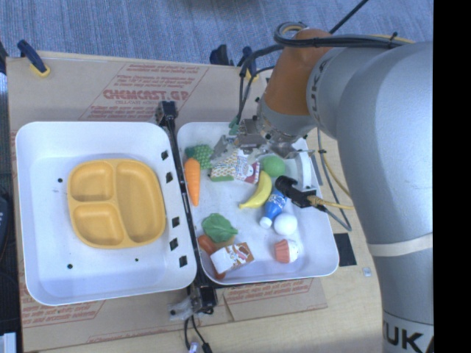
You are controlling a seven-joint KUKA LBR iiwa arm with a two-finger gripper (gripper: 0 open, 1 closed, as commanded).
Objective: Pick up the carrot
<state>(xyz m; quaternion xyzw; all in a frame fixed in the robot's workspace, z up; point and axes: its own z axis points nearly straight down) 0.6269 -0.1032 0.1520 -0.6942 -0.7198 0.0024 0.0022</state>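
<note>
While the pincer (246,140), its state impossible to tell, hangs above the packet (234,167), the carrot (193,180) lies just left, long axis running near-to-far.

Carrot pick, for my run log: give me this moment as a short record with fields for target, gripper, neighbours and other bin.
target: carrot, lying lengthwise at the left edge of the right bin, leafy end toward the back
gripper: gripper low over the back of the right bin, apart from the carrot
neighbours: banana, blue bottle, green leaf toy
other bin: left bin holds a yellow divided tray
</note>
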